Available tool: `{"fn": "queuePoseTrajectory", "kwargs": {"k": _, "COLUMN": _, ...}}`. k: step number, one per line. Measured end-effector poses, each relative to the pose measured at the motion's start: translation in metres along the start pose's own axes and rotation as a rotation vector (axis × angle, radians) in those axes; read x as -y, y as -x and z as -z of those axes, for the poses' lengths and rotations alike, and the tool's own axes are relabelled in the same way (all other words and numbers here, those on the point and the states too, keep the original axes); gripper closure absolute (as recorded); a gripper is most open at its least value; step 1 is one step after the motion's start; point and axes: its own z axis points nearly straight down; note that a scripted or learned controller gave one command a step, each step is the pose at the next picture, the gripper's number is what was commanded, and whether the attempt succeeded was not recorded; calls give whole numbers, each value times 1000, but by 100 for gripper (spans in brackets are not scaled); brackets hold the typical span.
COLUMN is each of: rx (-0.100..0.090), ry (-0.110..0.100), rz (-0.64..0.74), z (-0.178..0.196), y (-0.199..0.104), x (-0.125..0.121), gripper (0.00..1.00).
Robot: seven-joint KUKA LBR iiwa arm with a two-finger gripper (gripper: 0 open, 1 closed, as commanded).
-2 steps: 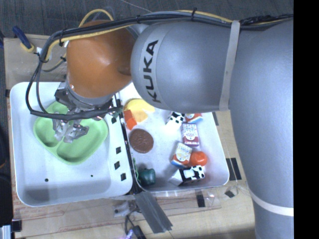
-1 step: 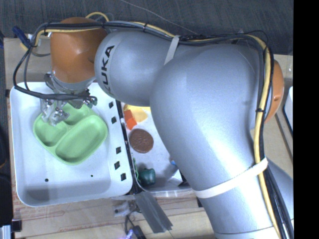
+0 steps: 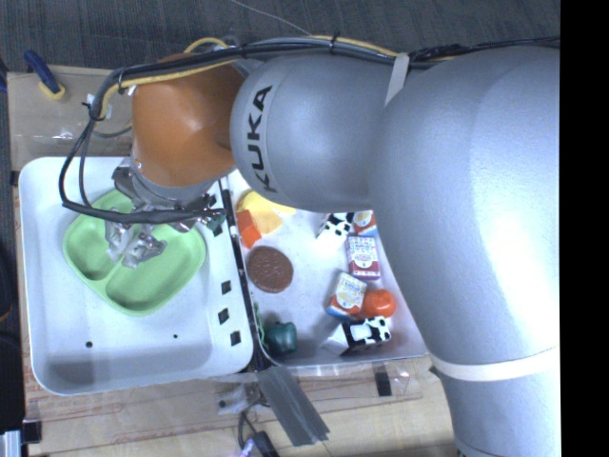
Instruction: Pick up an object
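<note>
Arm (image 3: 381, 160) reaches in from the right, orange band (image 3: 181, 127) over the left bin (image 3: 57, 350). Pincer (image 3: 136, 244) hangs above the green divided plate (image 3: 143, 293) in that bin, metal parts right over the plate's middle (touching or just above, can't tell). Whether the pincer is wide, narrow or gripping anything: can't tell from this angle. Right bin (image 3: 314, 355) holds the loose objects: brown disc (image 3: 271, 269), yellow piece (image 3: 269, 212) with an orange block (image 3: 248, 228) beside it, dark green item (image 3: 282, 336) near the front wall, two small cartons (image 3: 363, 255), an orange ball (image 3: 382, 304), black-and-white cow toy (image 3: 369, 332). All well apart from the pincer.
</note>
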Motion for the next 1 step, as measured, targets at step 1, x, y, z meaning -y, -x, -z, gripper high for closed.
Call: {"fn": "queuePoseTrajectory", "kwargs": {"k": 1, "rx": -2, "ry": 2, "rz": 248, "z": 27, "y": -37, "x": 60, "gripper": 100}}
